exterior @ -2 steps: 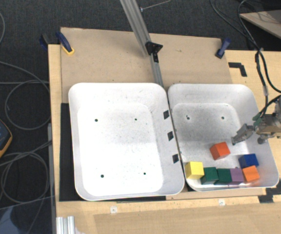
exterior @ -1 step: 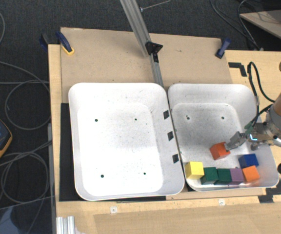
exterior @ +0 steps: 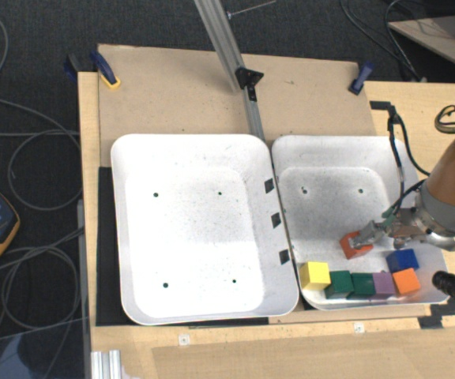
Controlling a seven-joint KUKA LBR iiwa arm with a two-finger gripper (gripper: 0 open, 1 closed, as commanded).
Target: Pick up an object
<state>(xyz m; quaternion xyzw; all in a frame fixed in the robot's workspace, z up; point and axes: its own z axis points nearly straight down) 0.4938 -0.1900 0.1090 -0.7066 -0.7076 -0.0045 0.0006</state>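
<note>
Sitting along the lower edge of the right bin [exterior: 330, 158] are small blocks: yellow block [exterior: 316, 274], green blocks [exterior: 351, 283], purple block [exterior: 383, 283], orange block [exterior: 406, 280], blue block [exterior: 402, 259]. Just above, at right centre, the gripper [exterior: 367, 238] is pinching a red block [exterior: 356, 245], likely light, rigid, best gripped on flat opposite faces.
</note>
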